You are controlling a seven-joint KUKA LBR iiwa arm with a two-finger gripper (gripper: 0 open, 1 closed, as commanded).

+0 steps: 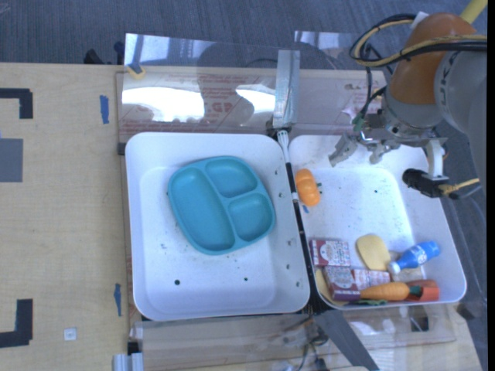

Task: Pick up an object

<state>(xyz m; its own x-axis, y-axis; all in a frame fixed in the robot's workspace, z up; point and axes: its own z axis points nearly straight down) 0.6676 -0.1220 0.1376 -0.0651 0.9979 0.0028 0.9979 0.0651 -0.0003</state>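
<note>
Two shallow white bins share the bench: the left bin carries a teal divided plate near its middle, tilted a little, and nothing I am asked to lift need come from there. The right bin is mine to work, and its goods have gathered along the near edge, probably because the floor slopes that way. There lie a printed carton by the near-left corner, a flat packet just beside it, a yellow piece, a blue-and-white bottle lying on its side, and an orange carrot-like toy against the near wall with a red piece touching its end. A small orange fruit rests apart, against the left wall, which I judge the easiest to take since nothing crowds it. My gripper hangs over the far edge of the right bin, well apart from all of them; my fingers look spread and I grasp nothing.
</note>
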